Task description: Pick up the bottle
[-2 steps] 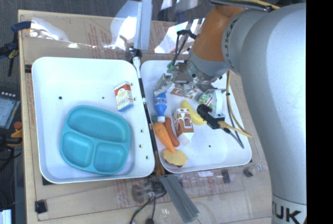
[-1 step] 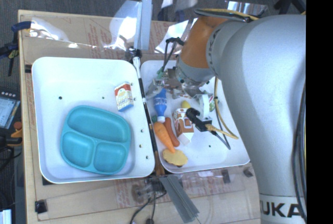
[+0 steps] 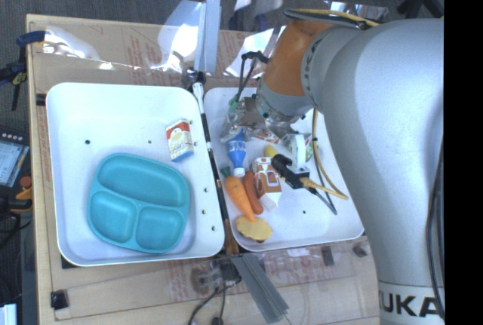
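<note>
The bottle (image 3: 237, 151) is small, with a blue body and a pale top. It lies in the right bin (image 3: 336, 216) near the bin's left wall, towards the far end. My gripper (image 3: 246, 123) hangs low in that bin, just beyond the bottle's far end and very close to it. The grey wrist and its orange band hide the gripper's top. I cannot tell whether the gripper touches the bottle.
An orange carrot (image 3: 240, 196), a brown and white carton (image 3: 266, 180) and a yellow piece (image 3: 253, 228) crowd the right bin just in front of the bottle. The left bin (image 3: 113, 108) holds a blue divided plate (image 3: 139, 202) and a small red and white carton (image 3: 179, 140).
</note>
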Robot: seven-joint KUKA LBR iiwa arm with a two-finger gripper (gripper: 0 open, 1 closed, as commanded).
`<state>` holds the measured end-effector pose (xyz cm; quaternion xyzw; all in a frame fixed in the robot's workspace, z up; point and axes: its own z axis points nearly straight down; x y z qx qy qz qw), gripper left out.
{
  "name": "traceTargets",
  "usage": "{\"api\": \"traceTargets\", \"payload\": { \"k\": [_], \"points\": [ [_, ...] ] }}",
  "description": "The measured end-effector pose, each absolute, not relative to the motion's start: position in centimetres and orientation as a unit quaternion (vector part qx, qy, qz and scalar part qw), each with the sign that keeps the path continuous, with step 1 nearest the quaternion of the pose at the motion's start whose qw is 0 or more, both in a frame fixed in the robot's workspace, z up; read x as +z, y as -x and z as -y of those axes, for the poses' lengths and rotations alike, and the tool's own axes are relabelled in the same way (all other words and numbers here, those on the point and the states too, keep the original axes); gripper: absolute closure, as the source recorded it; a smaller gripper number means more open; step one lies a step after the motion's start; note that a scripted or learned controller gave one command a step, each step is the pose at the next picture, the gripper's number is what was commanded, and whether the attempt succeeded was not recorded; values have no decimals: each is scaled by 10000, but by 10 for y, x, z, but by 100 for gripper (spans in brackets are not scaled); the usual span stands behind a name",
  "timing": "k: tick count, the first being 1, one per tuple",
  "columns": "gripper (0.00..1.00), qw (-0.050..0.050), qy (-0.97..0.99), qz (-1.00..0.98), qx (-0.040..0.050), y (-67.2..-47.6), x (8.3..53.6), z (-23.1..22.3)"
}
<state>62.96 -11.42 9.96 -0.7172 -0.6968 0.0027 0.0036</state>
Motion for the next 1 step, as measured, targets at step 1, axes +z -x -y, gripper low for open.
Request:
{"api": "traceTargets", "payload": {
  "k": [1],
  "points": [
    [100, 3, 7080, 7062, 2, -657, 241, 109]
  ]
}}
